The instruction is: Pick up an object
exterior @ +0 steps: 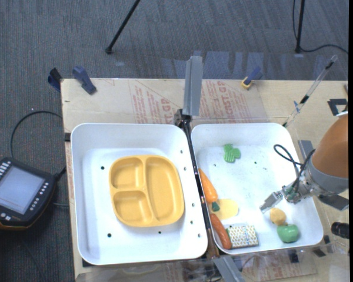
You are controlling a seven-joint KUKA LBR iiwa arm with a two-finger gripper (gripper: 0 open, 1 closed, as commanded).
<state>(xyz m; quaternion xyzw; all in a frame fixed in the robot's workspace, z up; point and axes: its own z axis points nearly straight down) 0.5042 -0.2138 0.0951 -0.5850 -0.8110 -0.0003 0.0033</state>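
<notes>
Left bin (88,157): seen at the left of the frame, bearing a yellow divided plate (146,190) that lies flat near its middle.

Right bin (253,135): seen at the right of the frame, holding every loose item; any of them could serve as the object to be picked.

Arm (332,157): seen entering at the lower right, slanted down over the right bin.

Gripper (275,200): seen low over the lower right part of the right bin, pointing toward the frame's left; nothing is seen between the fingers, and whether they are spread or closed cannot be told.

Carrots: one orange carrot (208,187) is seen along the bin's left wall, a second carrot (220,231) below it near the lower edge.

Patterned block (242,235): seen at the bottom of the bin, touching the second carrot.

Pale yellow piece (226,207): seen between the two carrots.

Green fruit (288,233): seen in the bin's lower right corner.

Yellow lump (277,216): seen just below the gripper, near the green fruit.

Green cactus shape (231,153): seen alone in the bin's upper part.

Risk: a miss is judged likely, since the gripper is set just beside the yellow lump rather than over it; a small rounded item may be nudged against the green fruit or squeezed out sideways.

Second risk: the corner wall is judged close enough to be struck on descent.
</notes>
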